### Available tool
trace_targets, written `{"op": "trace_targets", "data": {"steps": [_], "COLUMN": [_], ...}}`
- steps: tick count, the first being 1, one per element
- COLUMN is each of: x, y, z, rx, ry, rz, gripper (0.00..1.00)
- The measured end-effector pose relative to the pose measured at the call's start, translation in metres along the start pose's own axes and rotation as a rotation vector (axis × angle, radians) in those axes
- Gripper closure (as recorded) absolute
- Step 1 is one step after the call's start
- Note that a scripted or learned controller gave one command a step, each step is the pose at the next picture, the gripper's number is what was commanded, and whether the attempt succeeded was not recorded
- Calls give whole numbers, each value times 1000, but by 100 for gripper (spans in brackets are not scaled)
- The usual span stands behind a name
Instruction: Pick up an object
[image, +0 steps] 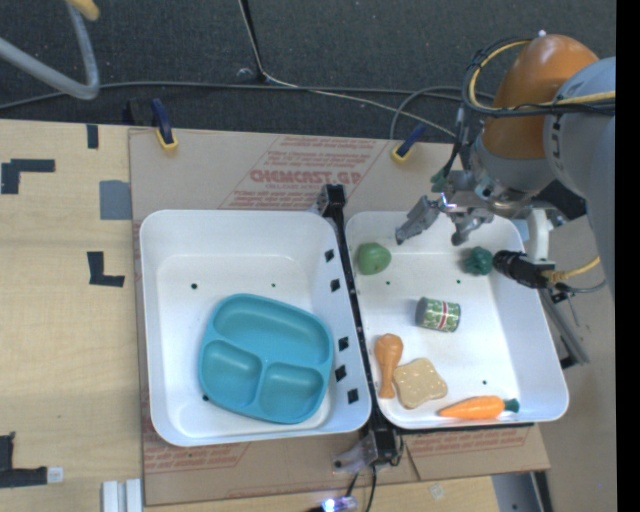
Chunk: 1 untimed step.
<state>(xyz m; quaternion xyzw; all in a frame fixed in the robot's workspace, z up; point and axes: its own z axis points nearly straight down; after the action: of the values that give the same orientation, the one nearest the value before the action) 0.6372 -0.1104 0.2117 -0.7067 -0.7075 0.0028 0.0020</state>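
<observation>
My gripper (440, 229) hangs open over the far edge of the right bin (530, 340), with nothing between its two spread fingers. Below and left of it lies a green ball (373, 258). A small dark-green lump (478, 262) sits to the right of the fingers, near the bin's far right corner. Further forward lie a green and red can (438, 314) on its side, an orange drumstick (387, 362), a slice of toast (418, 382) and a carrot (476, 407).
The left bin (170, 250) holds a blue divided plate (265, 357). A black divider (345, 300) runs between the bins. Cables and a black connector (520, 268) hang by the right bin's right rim.
</observation>
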Motion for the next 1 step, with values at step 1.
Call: {"op": "trace_targets", "data": {"steps": [1], "x": [-2], "y": [-1], "z": [64], "rx": [-2], "ry": [0], "rz": [0], "gripper": [0]}}
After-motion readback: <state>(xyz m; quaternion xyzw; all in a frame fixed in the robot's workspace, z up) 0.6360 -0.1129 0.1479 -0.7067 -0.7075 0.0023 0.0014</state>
